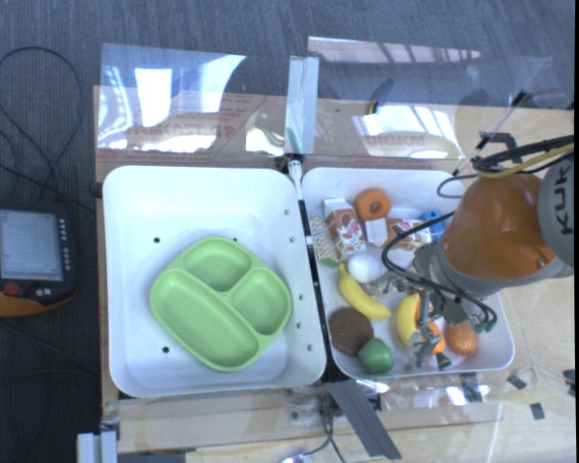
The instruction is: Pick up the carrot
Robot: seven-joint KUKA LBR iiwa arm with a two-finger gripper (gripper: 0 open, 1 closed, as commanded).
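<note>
Two shallow white bins sit side by side on the bench, seen from the overhead camera. The left bin (125, 258) holds a green divided plate (222, 302), which lies well to the left of the banana (361, 297) used here as the reference point. That banana lies near the middle of the right bin (502, 355).

Positions relative to the banana:
- White ball (364, 266): touching its upper end.
- Printed carton (342, 231): just above and left.
- Orange fruit (372, 204): farther up, toward the far wall.
- Brown round item (349, 328): just below and left.
- Green round fruit (374, 355): below, beside the brown item.
- Second yellow banana (407, 318): just to the right, standing nearly upright in the view.

The carrot (460, 340) lies right of the banana, beyond the second banana, near the bin's lower right corner. Only its orange body shows; part of it is covered by the tool.

The grey arm's orange band (497, 230) hangs over the right half of this bin, above and right of the banana. The gripper (428, 343) is down among the items between the second banana and the carrot. Cables and the wrist mask it, so I cannot tell whether it is wide, narrow or holding anything.

A control pendant (24, 254) lies on the floor far left of the banana, beyond the left bin.
</note>
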